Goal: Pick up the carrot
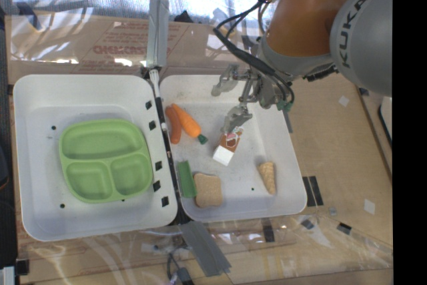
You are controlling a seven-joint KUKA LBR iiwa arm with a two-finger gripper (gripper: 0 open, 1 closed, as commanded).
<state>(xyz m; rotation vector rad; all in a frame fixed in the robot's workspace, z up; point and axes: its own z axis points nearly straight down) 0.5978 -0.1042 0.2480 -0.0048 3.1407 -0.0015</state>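
Here the carrot (pixel 187 121) lies in the right bin (pixel 293 170), close to that bin's left wall at about ten o'clock from its centre, slanted with its green stub toward four o'clock. Touching its left side is a reddish sausage (pixel 173 127), lying nearly parallel. The gripper (pixel 237 118) hangs over the middle of the same bin, at three o'clock from the carrot and apart from it; its fingers point down at a small carton (pixel 227 147) with a red label, and whether they are spread or closed cannot be told from this angle. The carton stands at about five o'clock from the carrot. Further toward six o'clock, a slice of bread (pixel 208 189) rests near the bin's front edge, with a green block (pixel 185 178) just beside it on the left. An ice-cream cone (pixel 267 177) lies at four o'clock in the bin. The left bin (pixel 33 143) holds a green divided plate (pixel 105 160), well apart from the carrot
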